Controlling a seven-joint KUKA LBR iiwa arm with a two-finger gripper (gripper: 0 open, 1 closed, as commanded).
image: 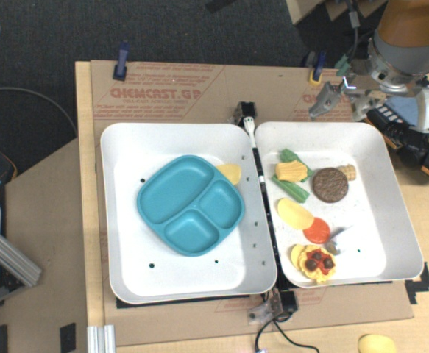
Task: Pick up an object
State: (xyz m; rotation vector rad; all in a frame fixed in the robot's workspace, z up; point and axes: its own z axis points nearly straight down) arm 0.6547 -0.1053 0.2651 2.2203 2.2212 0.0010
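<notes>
Gripper [330, 100] hung open and empty; the toy corn cob [291, 171] looked light, rigid—grab across its middle.

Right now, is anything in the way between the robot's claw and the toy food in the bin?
Nothing visible blocks it. The gripper hangs above the right bin's far edge, and the corn, burger patty and other toy food lie uncovered below, packed closely together.
</notes>
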